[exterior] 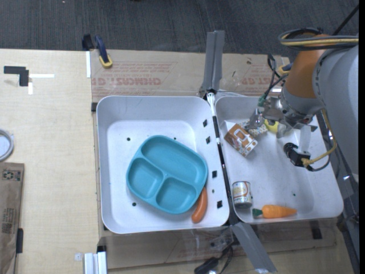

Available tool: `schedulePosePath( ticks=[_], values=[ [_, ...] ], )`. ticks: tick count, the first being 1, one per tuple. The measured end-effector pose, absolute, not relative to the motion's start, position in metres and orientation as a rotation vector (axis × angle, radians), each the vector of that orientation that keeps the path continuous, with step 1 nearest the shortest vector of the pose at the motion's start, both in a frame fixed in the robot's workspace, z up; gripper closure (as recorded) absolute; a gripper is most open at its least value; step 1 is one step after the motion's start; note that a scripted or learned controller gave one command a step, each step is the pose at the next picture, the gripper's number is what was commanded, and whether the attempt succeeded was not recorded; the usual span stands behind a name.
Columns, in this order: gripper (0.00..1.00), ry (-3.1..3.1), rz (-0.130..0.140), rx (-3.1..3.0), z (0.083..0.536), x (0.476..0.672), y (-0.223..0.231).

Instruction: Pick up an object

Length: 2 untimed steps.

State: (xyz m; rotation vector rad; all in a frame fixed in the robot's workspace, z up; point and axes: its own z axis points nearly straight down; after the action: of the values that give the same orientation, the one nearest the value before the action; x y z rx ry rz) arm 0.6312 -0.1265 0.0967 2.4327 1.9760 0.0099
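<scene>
Where the table runs out to the left of the left bin, a roll of tape lies at the edge and a brown paper bag sits below it.

Item: blue-and-yellow clamp, beyond the left bin's far left corner, at the edge of a sheet of printed cardboard.

Item: left bin, white and shallow. It holds a blue divided plate with three compartments, lying flat in the middle, and an orange sausage-shaped piece touching the plate's near right rim, close to the bin's right wall.

Item: right bin, touching the left bin along a shared edge. Just right of that edge, toward the far end, lies a small brown-and-white packet, tilted. Near the near end stands a small tin can, close to the shared edge. Right of the can, a toy carrot with a green top lies along the near wall.

Item: arm, grey with an orange band, reaching in over the far right part of the right bin. Its pincer hangs just right of the packet, tips near the packet's upper corner. I cannot tell how far apart its fingers are, nor whether anything is between them. Something yellow shows just right of the pincer; what it is I cannot tell.
</scene>
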Motion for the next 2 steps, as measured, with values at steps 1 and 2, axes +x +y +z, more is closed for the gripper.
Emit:
schedulePosePath(
  ticks=[1,2],
  values=[
    [0.00,1.819,0.006,2.553,0.096,0.640,-0.112],
    [0.00,1.656,-0.003,2.669,0.109,0.639,-0.131]
  ],
)
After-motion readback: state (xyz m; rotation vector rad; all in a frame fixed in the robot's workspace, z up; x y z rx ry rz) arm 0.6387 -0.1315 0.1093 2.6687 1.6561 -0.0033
